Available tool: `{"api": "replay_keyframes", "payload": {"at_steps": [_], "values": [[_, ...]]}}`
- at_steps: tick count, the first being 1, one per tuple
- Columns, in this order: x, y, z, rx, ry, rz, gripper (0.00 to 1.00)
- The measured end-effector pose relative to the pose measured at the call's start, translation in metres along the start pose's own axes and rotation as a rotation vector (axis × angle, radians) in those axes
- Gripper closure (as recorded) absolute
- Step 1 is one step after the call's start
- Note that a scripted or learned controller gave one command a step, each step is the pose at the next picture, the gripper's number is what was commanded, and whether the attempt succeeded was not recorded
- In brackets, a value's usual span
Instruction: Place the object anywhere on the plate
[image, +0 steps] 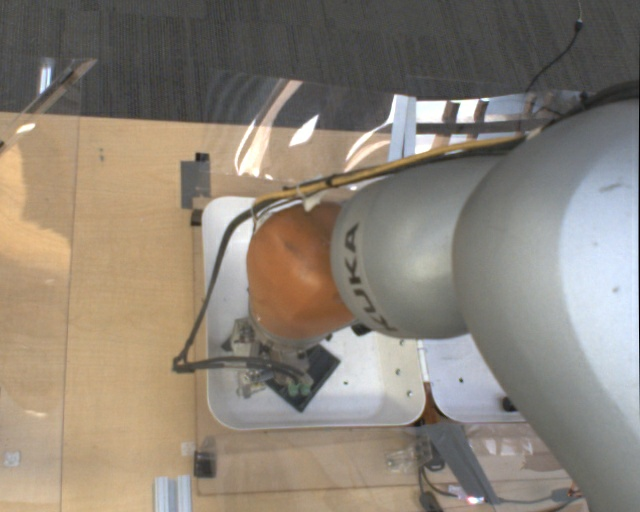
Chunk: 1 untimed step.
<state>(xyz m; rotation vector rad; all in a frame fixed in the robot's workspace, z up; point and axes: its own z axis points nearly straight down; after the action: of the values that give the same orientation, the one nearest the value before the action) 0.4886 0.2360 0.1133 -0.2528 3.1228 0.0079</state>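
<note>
My grey arm with its orange band (290, 275) reaches in from the right and covers most of the left white bin (345, 410). The gripper (262, 372) hangs low over the bin's front left part, seen from above amid cables and metal parts. Just to its right a dark, flat square object (313, 377) with a green edge lies on the bin floor, partly under the wrist. The arm hides what lies beneath it, and I see no plate in the uncovered part of the bin.
The right white bin (470, 385) peeks out below the arm at the right. A wooden bench (100, 300) surrounds the bins, with a clear panel edge and small black brackets (196, 180) near the left bin's corners. A black cable loops along the bin's left wall.
</note>
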Motion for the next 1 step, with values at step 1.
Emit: {"api": "replay_keyframes", "payload": {"at_steps": [1], "values": [[-0.0154, -0.0014, -0.1537, 0.000, -0.003, -0.474, 1.00]]}}
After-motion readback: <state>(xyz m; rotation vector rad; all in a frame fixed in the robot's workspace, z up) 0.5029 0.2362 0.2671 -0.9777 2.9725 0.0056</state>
